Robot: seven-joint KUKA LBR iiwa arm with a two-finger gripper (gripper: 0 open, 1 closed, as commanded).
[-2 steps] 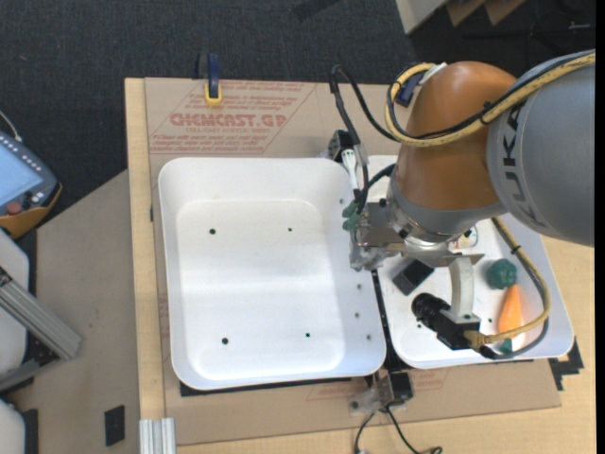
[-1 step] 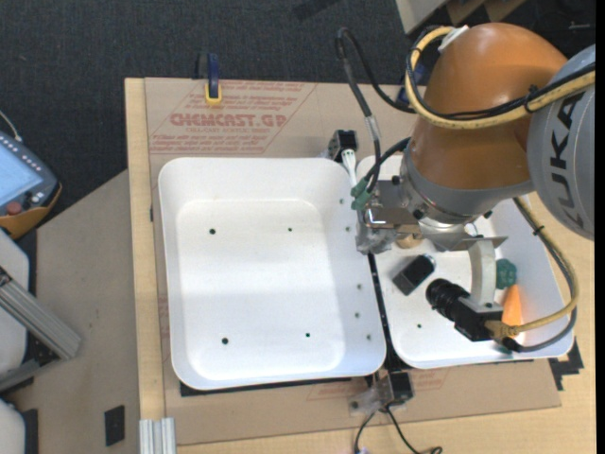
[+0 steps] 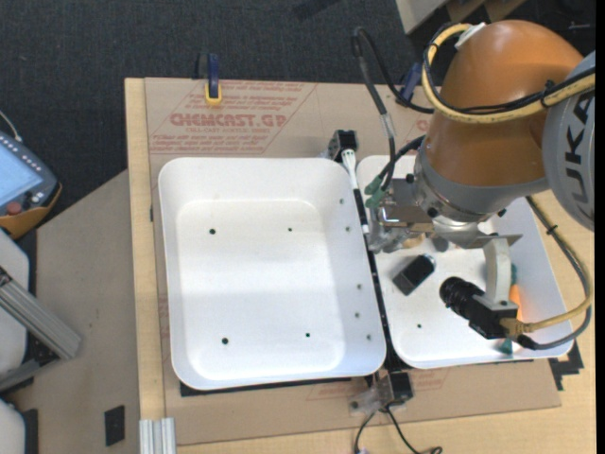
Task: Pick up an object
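My gripper [image 3: 389, 227] hangs low over the left part of the right bin [image 3: 430, 343], close to the wall shared with the left bin. The large orange and grey wrist covers most of it from above. A small black block [image 3: 413, 274] lies on the right bin's floor just below and to the right of the gripper, apart from it. An orange thing [image 3: 516, 297] shows at the bin's right side, partly hidden by the robot's bracket. A small teal piece [image 3: 508, 347] lies near the bin's front right corner.
The left bin [image 3: 180, 282] is a shallow white tray with a few dark dots on its floor. Both bins rest on a brown cardboard sheet [image 3: 236, 112]. A blue and yellow clamp [image 3: 213, 76] grips the sheet's far edge. Cables run behind the right bin.
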